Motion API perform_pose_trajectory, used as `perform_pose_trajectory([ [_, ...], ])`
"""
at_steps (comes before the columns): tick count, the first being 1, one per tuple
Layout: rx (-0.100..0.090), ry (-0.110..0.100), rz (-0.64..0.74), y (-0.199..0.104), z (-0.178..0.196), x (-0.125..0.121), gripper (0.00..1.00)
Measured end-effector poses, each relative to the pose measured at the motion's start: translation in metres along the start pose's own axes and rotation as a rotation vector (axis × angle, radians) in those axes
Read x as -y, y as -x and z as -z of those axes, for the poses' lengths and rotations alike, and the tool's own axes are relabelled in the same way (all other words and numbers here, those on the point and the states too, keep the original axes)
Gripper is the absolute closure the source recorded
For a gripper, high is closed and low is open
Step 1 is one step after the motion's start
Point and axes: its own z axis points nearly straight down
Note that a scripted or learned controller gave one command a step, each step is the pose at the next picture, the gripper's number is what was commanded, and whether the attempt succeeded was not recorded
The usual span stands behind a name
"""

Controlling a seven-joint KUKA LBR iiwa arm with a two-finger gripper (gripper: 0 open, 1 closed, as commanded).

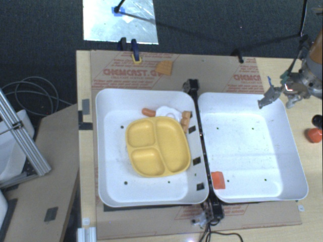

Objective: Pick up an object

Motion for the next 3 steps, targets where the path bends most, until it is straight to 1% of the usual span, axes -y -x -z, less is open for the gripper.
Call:
perform_pose_trajectory([
  [1, 0.001, 0.004, 0.004, 0.0, 0.011, -0.001, 1.0],
  [2, 0.007, 0.018, 0.0, 0.019, 0.171, 0.016, 1.0],
  [3, 0.001, 0.001, 0.002, 0.018, 0.16, 0.016, 0.0],
])
